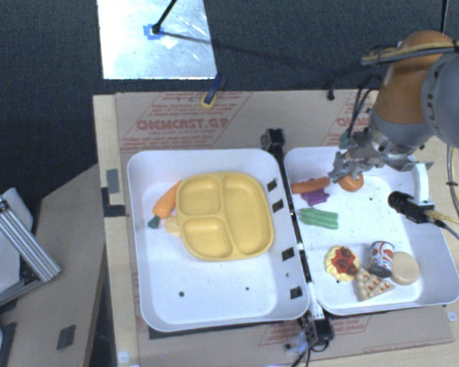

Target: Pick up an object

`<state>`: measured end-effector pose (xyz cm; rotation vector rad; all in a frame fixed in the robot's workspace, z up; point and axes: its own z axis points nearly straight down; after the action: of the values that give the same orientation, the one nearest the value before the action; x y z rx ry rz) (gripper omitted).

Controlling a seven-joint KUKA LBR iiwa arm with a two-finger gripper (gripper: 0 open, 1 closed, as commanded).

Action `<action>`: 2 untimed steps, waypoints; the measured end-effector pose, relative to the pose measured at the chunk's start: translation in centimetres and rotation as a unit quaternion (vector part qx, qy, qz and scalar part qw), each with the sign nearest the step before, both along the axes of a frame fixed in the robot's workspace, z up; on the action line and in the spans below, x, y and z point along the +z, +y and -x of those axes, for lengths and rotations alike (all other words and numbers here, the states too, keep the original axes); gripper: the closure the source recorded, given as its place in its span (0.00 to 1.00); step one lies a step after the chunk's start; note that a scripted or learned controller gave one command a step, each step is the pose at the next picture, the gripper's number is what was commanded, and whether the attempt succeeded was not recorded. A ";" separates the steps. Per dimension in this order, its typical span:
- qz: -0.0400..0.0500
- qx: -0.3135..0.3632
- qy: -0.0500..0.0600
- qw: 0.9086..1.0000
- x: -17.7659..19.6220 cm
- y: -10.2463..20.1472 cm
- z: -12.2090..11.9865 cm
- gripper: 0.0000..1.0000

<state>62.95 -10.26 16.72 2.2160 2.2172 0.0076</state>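
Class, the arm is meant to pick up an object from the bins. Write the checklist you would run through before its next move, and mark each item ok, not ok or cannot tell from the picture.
1. Gripper is over the right bin: ok, at its far end.
2. A target lies under it: ok, an orange round piece sits right at the fingertips.
3. Object already held between the fingers: cannot tell, the wrist hides the contact.
4. Neighbours crowd the target: not ok, the orange-red sausage-like piece lies close beside it.
5. Other items clear of the arm: ok, the green piece, pizza slice and can lie nearer the camera.
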 end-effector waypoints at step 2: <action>-0.002 0.004 0.004 1.000 4.8 4.6 0.8 1.00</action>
<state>62.17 -5.65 21.53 2.2126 2.2315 0.0025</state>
